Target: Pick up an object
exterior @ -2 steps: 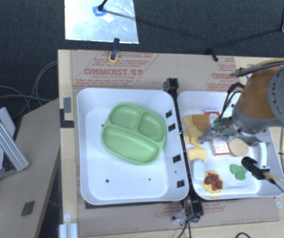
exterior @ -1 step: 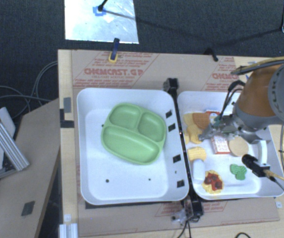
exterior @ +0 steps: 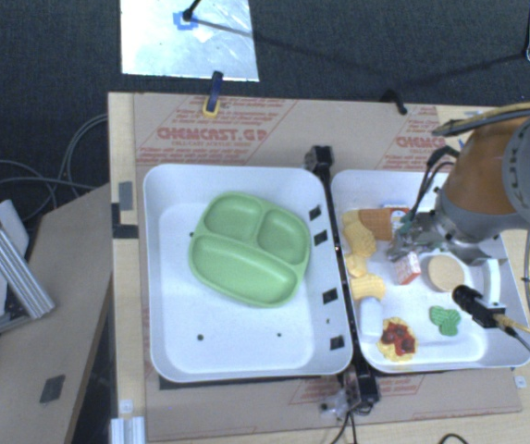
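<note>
Arm: reaches in from the right, the gripper (exterior: 411,239) low in the right bin (exterior: 500,354), among the toy food.
Fingers: I cannot tell whether they are spread or closed; the wrist hides them.
Nearest object: a small red-and-white packet (exterior: 407,268), just beside the gripper tip, perhaps touching.
Other objects: yellow pieces (exterior: 361,239) to its left, a tan disc (exterior: 444,272) to its right, a green piece (exterior: 445,319) and a red-and-yellow piece (exterior: 397,338) nearer the front rim.
Left bin: a green divided plate (exterior: 250,248).
Doing it well: centre on one object, the packet by my judgement, and keep clear of the crowding yellow pieces.
Risk: neighbours lie close, so a skewed closing could nudge them or pinch two.
</note>
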You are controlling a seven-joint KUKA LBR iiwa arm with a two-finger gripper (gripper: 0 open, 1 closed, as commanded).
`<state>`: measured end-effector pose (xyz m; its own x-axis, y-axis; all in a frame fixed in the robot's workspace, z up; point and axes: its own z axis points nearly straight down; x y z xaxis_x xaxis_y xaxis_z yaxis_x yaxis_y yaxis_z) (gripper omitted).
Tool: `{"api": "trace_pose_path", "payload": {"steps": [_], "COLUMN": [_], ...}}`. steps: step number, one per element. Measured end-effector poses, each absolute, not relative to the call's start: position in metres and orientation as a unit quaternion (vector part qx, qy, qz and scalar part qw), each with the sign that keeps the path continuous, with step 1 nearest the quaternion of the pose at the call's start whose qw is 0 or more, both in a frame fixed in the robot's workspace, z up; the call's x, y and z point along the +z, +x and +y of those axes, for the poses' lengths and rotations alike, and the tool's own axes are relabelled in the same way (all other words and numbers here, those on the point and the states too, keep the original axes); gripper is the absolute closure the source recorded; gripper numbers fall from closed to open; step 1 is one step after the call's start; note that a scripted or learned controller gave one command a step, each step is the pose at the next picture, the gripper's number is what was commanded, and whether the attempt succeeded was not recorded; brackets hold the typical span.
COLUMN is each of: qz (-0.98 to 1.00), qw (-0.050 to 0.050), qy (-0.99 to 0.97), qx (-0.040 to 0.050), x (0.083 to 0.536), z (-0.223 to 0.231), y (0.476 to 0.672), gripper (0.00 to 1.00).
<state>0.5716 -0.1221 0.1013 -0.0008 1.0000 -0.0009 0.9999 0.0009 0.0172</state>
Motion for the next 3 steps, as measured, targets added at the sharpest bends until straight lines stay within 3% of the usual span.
{"api": "trace_pose_path", "payload": {"steps": [2,3], "qz": [0.709,0.709], "qw": [0.003,0.000], "qy": [0.706,0.705], "qx": [0.0018,0.0006], "x": [0.219,0.231], "z": [-0.122,-0.091], "y": [0.580,0.544], "gripper": [1.00,1.00]}}
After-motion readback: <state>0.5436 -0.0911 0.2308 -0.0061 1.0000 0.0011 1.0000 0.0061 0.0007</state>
